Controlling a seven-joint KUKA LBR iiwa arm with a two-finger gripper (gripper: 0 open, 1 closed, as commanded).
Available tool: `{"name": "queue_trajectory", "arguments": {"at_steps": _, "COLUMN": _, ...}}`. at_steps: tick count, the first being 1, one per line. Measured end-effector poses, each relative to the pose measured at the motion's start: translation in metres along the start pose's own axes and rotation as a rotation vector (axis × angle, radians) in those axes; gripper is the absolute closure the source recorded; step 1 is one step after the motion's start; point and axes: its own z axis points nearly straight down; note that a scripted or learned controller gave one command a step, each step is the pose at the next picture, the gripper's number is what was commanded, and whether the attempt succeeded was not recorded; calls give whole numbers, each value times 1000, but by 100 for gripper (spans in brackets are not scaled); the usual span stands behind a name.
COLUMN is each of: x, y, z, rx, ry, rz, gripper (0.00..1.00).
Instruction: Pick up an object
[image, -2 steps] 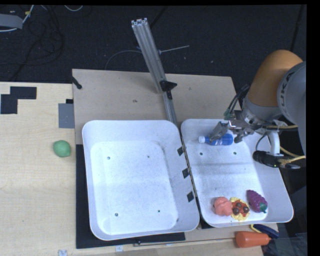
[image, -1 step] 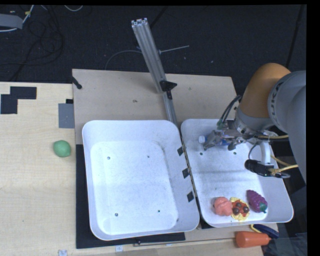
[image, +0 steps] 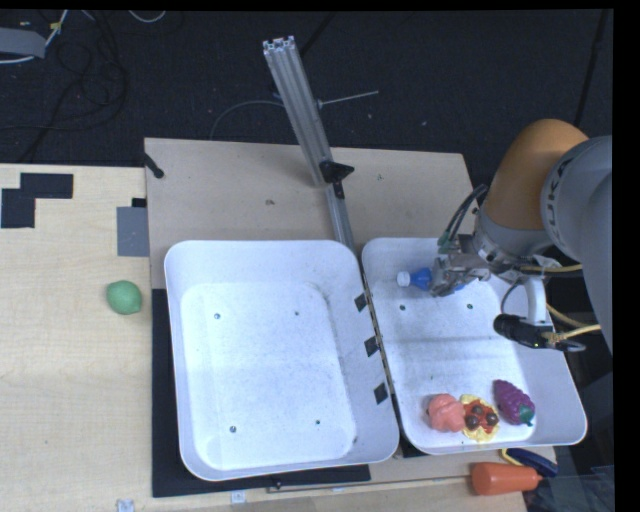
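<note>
Dark floor w/ cables lies behind a pale wood bench (image: 70, 380) that carries two shallow white bins. Landmark: the right bin (image: 560, 400).

Arm reaches in over the right bin's far end. Claw (image: 447, 278) sits low over the bin's far-left corner, right at a small blue and white bottle (image: 418, 279). Bottle lies on its side on the bin floor, touching or just beside the claw tip; can't tell which. Claw state: can't tell, wrist and cables hide that part.

Other candidates are at the right bin's near edge, well apart from the claw: a pink toy (image: 444, 411), a yellow and red toy (image: 479, 419) touching it, purple grapes (image: 512, 400) just beside. An orange carrot (image: 505, 478) lies on the bench outside the bin's near edge. A green ball (image: 124, 297) sits far off on the bench, past the left bin (image: 200, 265).

Step, as I judge it: approach/grasp on the bottle, lift not yet made. Next move calls for centring on the bottle body, closing firmly, then a straight lift; the bottle is round and may roll toward the bin wall.
</note>
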Motion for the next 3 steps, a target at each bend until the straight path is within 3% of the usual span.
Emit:
{"name": "queue_trajectory", "arguments": {"at_steps": 2, "x": -9, "y": 16, "z": -116, "rx": -5, "ry": -1, "rz": 0, "gripper": 100}}
{"name": "queue_trajectory", "arguments": {"at_steps": 3, "x": -10, "y": 16, "z": -151, "rx": -3, "ry": 0, "rz": 1, "gripper": 100}}
